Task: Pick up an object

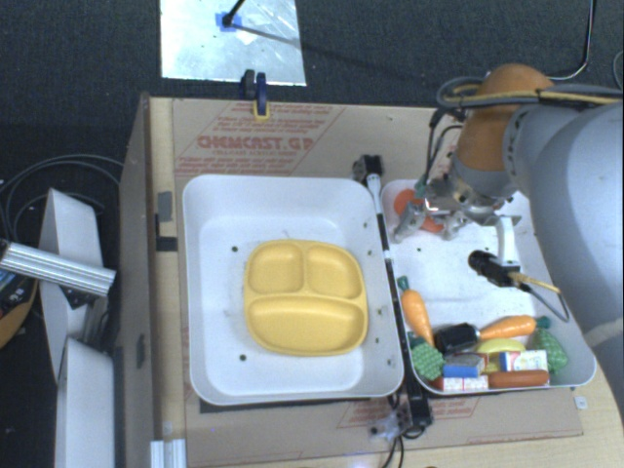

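Nearest you, the near corner of the right-hand bin (441, 273) holds a heap of toy food: a red sausage (517, 379), small printed boxes (464, 368), a green mesh piece (426, 361) and a black block (455, 337). An orange carrot (416, 316) lies just beyond the heap against the bin's left wall, its long axis running near to far.

In the neighbouring left-hand bin (219, 213) sits a yellow divided plate (305, 295) — well apart from the arm.

Farther back, past bare white floor, the gripper (439, 218) hangs low over the far left corner of the right-hand bin. A red-orange toy (406, 214) lies there, just beside the gripper on its view-left side, toward the wall between the bins, and partly covered by it.

You cannot tell from here whether the gripper is open or closed, nor whether it touches the toy. That toy looks the likeliest object to pick up; the heap is well apart, toward you. Judge the coming move on one thing — the toy sits off to view-left of the gripper, not squarely beneath it, so a straight closing may miss or push it into the wall.
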You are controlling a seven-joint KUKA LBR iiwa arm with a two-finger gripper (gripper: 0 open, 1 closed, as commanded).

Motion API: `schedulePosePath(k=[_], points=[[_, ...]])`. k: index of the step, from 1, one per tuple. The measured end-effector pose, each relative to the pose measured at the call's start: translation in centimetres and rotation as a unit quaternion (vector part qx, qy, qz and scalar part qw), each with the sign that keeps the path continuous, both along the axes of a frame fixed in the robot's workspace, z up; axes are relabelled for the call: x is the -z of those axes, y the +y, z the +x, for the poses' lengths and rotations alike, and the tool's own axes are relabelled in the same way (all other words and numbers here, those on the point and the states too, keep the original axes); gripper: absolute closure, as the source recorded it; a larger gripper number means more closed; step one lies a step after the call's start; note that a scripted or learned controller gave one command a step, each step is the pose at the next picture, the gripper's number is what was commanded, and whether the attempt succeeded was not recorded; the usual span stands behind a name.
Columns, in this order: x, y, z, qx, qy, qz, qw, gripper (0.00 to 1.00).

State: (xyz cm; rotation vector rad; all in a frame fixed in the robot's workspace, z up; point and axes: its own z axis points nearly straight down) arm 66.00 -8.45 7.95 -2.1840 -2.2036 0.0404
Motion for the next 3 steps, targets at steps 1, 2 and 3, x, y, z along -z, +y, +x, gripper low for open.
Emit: schedulePosePath(k=[1, 2, 3], points=[[0.00, -0.03, 0.01, 0.000, 0.000, 0.0003, 1.0000, 0.00], [0.00, -0.03, 0.01, 0.000, 0.000, 0.0003, 1.0000, 0.00], [0.01, -0.11, 0.03, 0.000, 0.000, 0.0010, 1.0000, 0.00]])
